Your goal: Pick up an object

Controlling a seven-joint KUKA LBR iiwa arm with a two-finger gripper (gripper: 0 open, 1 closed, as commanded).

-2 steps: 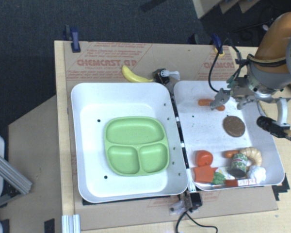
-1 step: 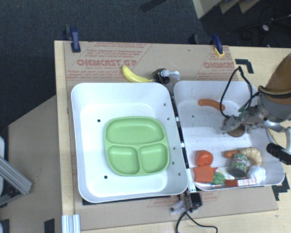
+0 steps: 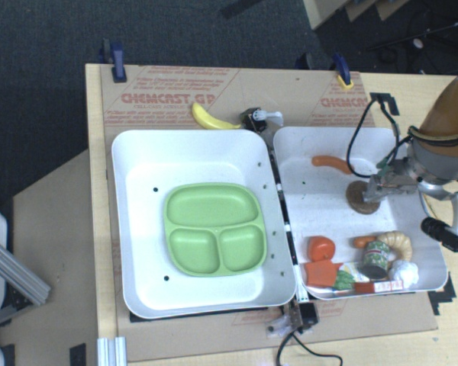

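At the left of the frame the left bin [image 3: 130, 227] holds a green divided plate [image 3: 214, 229] lying flat at its middle. Above it, on the brown board, a yellow banana [image 3: 211, 119] lies just beyond the bin's upper rim. In the right bin [image 3: 290, 158] an orange carrot-like piece [image 3: 330, 162] lies near the upper wall. Right of it and slightly lower, the gripper [image 3: 364, 197] sits low over a brown round object [image 3: 361, 199], directly on top of it; whether the jaws are spread or pressed together cannot be told. At the bin's lower edge lies a cluster: a red tomato-like piece [image 3: 320, 248], an orange block [image 3: 321, 273], a can [image 3: 376, 258] and a croissant [image 3: 395, 241].
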